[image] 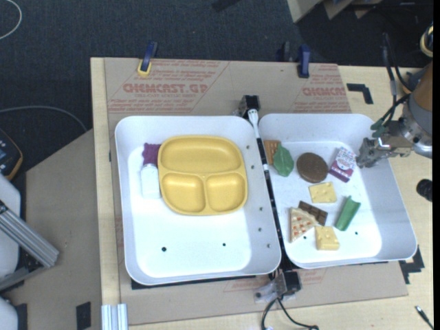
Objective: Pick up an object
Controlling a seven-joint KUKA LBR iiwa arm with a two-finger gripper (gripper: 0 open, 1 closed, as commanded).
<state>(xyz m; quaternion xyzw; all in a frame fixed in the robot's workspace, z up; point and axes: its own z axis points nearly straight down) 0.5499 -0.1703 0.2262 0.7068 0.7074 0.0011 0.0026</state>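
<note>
Step in hand: approach, by my reading. The gripper (368, 151) sits over the right edge of the right bin (395, 205), nothing between its fingers that I can make out.
Tool state: too small and too dark to call (spread or pressed together, I cannot tell).
Nearest candidate: the purple-and-white packet (343, 163), just beside the gripper, near the bin's upper right corner.
Others on offer: brown disc (313, 167), green leaf piece (282, 161), pizza slice (300, 223), two yellow cheese blocks (323, 193), green stick (347, 213).
Next move calls for: a short shift in over the packet, then a clean descent without nudging the disc.
Left bin (137, 246): yellow divided tray (203, 174) toward its upper edge.
Writing: "CHEMCAST GP" in red on the board (165, 86) under the bins; the packet's print is unreadable.
</note>
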